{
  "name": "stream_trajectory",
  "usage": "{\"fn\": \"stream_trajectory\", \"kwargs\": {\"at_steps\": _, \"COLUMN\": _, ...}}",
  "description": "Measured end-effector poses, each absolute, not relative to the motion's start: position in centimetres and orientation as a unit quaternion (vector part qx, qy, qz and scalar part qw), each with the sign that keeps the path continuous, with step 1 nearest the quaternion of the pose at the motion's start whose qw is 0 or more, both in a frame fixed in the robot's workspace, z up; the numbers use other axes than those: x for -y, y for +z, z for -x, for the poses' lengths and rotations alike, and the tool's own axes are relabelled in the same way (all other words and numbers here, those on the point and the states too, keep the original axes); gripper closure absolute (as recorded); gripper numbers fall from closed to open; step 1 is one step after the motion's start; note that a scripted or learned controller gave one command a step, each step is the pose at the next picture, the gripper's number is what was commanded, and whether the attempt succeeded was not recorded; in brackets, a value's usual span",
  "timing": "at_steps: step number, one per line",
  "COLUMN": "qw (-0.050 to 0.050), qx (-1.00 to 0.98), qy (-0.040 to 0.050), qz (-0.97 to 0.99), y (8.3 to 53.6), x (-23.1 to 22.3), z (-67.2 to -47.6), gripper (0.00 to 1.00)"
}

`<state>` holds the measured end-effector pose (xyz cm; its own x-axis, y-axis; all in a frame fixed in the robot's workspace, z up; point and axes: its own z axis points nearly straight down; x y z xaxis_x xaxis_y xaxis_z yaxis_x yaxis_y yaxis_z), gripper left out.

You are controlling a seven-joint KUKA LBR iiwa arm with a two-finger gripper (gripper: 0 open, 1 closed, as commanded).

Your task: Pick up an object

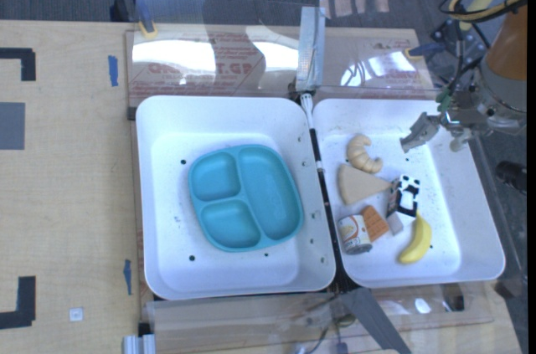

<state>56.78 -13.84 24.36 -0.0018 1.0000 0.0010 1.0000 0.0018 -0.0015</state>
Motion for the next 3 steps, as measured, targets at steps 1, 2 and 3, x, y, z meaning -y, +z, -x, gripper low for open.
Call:
{"fn": "stream_trajectory", "kwargs": {"at_steps": 1, "qw": -0.002, "qx": 0.674, "qy": -0.0011, "qz": 0.739, "y": 10.2, "x": 14.1, "z": -56.1, "gripper": 0.0}}
{"fn": "stream_trajectory", "kwargs": {"at_steps": 2, "qw": -0.003, "qx": 0.673, "qy": -0.0023, "qz": 0.739, "y": 11.3, "x": 14.1, "z": -56.2, "gripper": 1.0}}
{"fn": "stream_trajectory", "kwargs": {"at_steps": 3, "qw": -0.001, "qx": 0.666, "qy": -0.0031, "qz": 0.746, "y": 18.8, "x": 6.8, "z": -60.3, "gripper": 1.0}}
